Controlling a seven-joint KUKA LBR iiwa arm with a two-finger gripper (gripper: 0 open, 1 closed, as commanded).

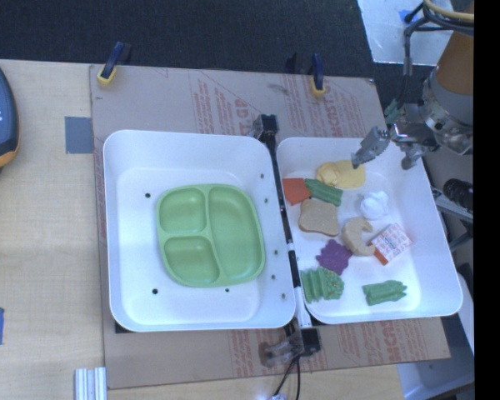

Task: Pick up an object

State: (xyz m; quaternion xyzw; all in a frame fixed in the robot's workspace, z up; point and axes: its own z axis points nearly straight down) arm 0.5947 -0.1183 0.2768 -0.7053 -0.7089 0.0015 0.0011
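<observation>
The grey arm [450,65] reaches in from the right, its wrist bent down over the far corner of the right bin [437,248]. The pincer [389,150] hangs spread wide, with nothing between its fingers: one finger [370,148] points at the yellow toy food [340,173], the other [412,158] sits nearer the bin's right wall. Below lie an orange piece [295,191], a green pod [323,192], a toast slice [318,217], a white lump [372,202], a red-and-white packet [390,243] and purple grapes [333,257]. The left bin [129,248] on the wooden surface [42,248] holds a green divided plate [210,235]
</observation>
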